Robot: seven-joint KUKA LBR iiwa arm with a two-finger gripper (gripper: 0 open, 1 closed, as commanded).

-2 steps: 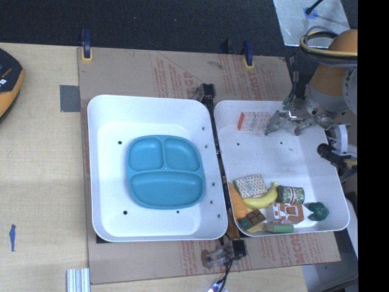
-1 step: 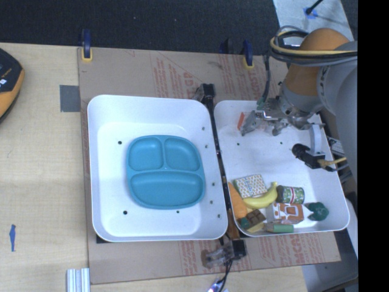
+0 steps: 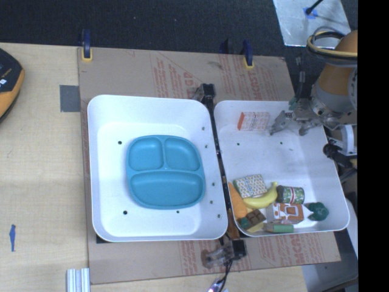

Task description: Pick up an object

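My gripper (image 3: 290, 125) hangs over the far right part of the right bin (image 3: 316, 163), its fingers spread open with nothing between them. Just left of it lies a small white and orange packet (image 3: 253, 121). Piled in the near corner of that bin are a checkered packet (image 3: 250, 185), a yellow banana (image 3: 260, 199), a green-labelled can (image 3: 290, 194), an orange carrot-like piece (image 3: 237, 204), a white and orange box (image 3: 286, 212) and a dark green item (image 3: 317, 210).
The left bin (image 3: 103, 163) holds a blue divided plate (image 3: 165, 171). The arm (image 3: 334, 81) comes in from the upper right. A yellow and black object (image 3: 7, 81) sits at the bench's left edge. Blue clamps (image 3: 86, 44) hold the cardboard mat.
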